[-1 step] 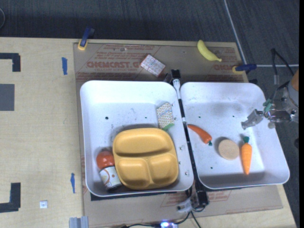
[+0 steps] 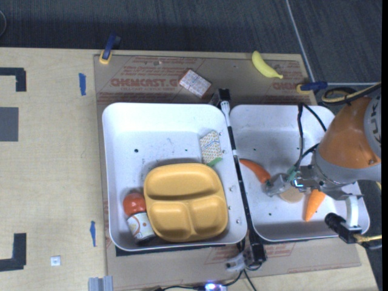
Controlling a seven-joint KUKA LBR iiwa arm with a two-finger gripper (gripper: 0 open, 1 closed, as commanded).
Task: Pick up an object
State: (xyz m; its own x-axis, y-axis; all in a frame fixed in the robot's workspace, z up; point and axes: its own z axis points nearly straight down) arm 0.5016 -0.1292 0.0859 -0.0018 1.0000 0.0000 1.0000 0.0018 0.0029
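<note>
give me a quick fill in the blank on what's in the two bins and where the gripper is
1. The yellow divided tray lies in the ____ bin.
2. The gripper hangs over the ____ bin.
3. The two carrots, one and the other, are ____ in colour.
4. The banana lies ____ both bins, on the cardboard.

Missing words: left; right; orange; outside

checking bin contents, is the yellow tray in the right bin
No, the yellow tray lies in the left bin, beside a small can.
</note>
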